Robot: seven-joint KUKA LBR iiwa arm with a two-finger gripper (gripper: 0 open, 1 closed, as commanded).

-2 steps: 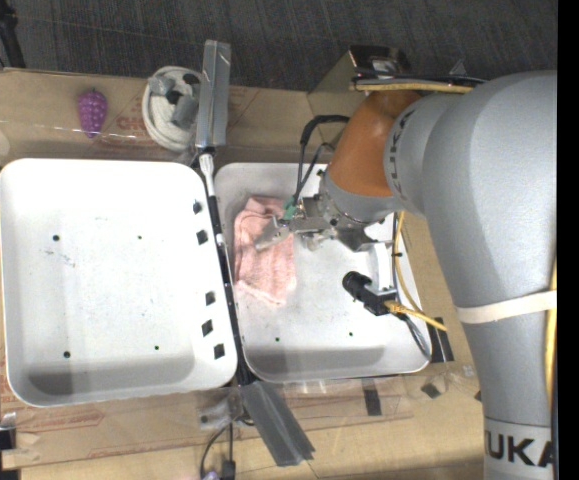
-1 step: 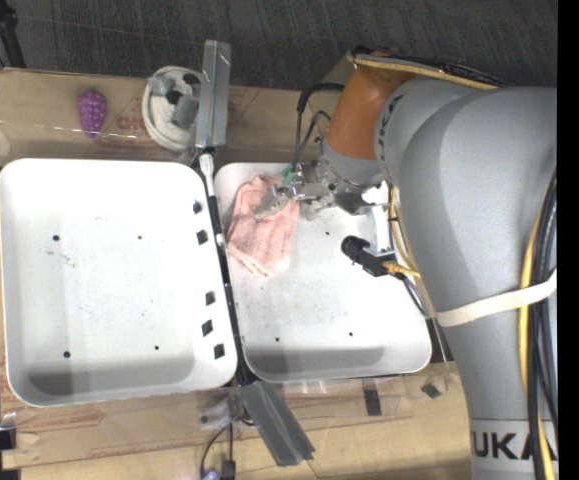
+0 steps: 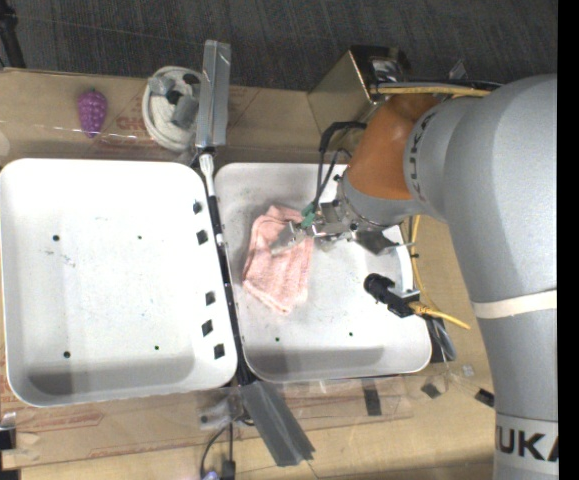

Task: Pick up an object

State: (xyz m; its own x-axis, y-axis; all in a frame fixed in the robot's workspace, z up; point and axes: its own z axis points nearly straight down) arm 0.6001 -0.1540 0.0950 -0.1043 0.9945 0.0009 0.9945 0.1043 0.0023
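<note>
At the far left corner of the bench (image 3: 29, 88), behind the bins, a small purple lump (image 3: 92, 111) lies on the brown surface. To its right, near the far edge, sits a white roll (image 3: 172, 108) with something grey in its middle. Just beside that, a grey bar (image 3: 212, 88) runs toward the gap between the two bins.

The left bin (image 3: 99, 268) is white with rounded corners, and a few small dark dots mark its floor. Small black clips line its right rim where it meets the right bin (image 3: 354, 313).

A pink cloth (image 3: 274, 263) lies crumpled in the left half of the right bin, close to the left wall and about midway between the far and near walls. Its longer side runs from far to near. It rests on the bin floor.

The gripper (image 3: 304, 233) is low over the right bin, at the cloth's far right edge, and appears to touch the fabric there. From this slant I cannot tell whether the gripper is open or closed, nor whether any fabric is caught in it.

The grey arm (image 3: 489, 188), with its orange band (image 3: 379, 158), reaches in over the bin's right wall.
</note>
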